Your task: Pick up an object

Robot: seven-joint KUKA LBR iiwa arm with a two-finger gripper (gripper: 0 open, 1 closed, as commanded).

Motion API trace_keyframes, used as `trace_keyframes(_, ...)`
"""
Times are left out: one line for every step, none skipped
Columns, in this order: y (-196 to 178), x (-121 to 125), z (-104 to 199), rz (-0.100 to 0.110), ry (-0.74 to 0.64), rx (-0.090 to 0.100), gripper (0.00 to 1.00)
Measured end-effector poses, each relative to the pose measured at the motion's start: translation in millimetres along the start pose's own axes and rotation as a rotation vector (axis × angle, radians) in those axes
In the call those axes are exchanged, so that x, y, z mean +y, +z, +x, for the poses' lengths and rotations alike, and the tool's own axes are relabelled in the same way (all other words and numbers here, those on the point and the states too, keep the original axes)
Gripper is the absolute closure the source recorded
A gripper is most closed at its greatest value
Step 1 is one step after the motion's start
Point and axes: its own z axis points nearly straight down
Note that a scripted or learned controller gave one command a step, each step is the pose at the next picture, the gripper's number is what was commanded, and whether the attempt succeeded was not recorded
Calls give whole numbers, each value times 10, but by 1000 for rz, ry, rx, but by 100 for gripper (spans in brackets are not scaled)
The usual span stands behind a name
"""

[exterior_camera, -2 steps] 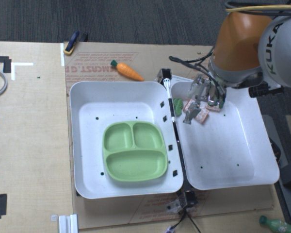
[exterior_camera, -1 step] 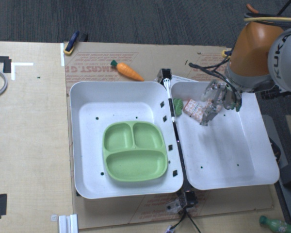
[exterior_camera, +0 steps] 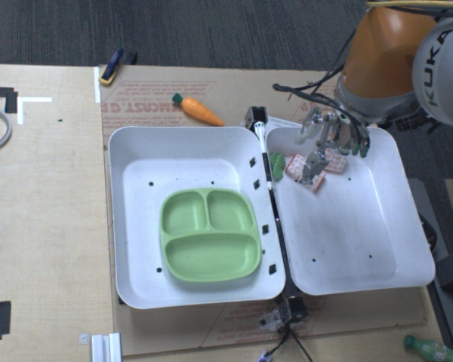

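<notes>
Tool (exterior_camera: 315, 173) low in the far-left part of the right bin (exterior_camera: 377, 232), dark fingers pointing down onto a small reddish-and-white packet (exterior_camera: 296, 166). Cannot tell whether apart, together or clamped: tips blur into the packet, no clear gap visible. Packet apparently resting on the bin floor, tilted, near the dividing wall, with a small green object (exterior_camera: 276, 165) just beside it against that wall.

Left bin (exterior_camera: 128, 225) carrying a green 3-compartment tray (exterior_camera: 209, 234). Toy carrot (exterior_camera: 198, 109) lying on the cardboard-covered surface (exterior_camera: 53, 240) beyond the bins, well apart from the tool.

Likely risks from here:
- Flat packet slipping out on the lift, if caught only by an edge or corner.
- Fingers closing over the packet rather than around it, pressing it flat against the bin floor and coming up with nothing.
- Green object pinched along with the packet, or nudged tighter against the wall, given how near the 2 lie.
- Contact with the dividing wall, given how close the grasp sits to it.
</notes>
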Motion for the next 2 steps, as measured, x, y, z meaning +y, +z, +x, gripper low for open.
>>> trace_keyframes(951, -350, 46, 0, -69, -7, 0)
trace_keyframes(955, -366, -235, -1, 64, -6, 0)
